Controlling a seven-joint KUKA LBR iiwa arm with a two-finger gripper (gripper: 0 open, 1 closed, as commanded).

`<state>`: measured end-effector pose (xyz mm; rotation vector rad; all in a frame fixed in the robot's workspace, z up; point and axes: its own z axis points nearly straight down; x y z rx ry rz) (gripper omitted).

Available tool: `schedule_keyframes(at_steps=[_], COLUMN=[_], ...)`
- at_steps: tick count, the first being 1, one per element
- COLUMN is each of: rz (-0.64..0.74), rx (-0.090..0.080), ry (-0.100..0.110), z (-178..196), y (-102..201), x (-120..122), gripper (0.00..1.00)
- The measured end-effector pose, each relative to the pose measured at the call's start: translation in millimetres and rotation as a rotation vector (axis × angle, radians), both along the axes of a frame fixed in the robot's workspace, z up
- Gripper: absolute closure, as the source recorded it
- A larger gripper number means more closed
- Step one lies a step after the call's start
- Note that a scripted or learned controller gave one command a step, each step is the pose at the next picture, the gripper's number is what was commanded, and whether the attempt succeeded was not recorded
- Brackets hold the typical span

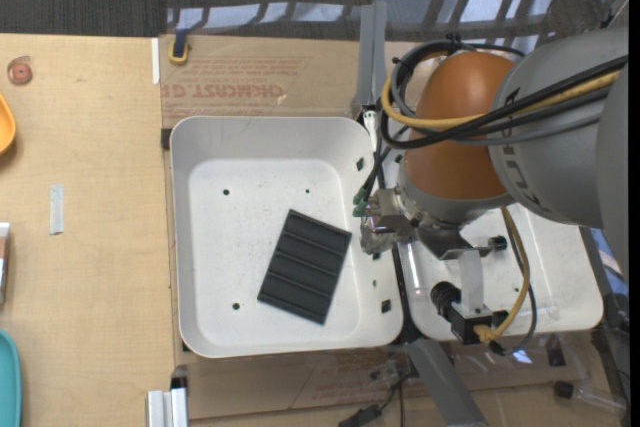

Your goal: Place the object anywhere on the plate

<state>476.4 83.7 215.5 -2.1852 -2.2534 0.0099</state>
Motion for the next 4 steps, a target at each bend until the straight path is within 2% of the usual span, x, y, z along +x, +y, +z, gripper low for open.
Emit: schedule_keyframes(at_steps=[1, 2, 3, 4], rz=[0.021, -0.242, -0.172, -0.173], rx=[-0.001, -0.003, -0.002, -0.002], ry=[-0.003, -0.002, -0.002, -0.002], z=[102, 88, 11, 11], y=[100, 14, 78, 78], x=[3, 34, 1, 1], gripper=[1.00, 1.00, 1.00, 0.00])
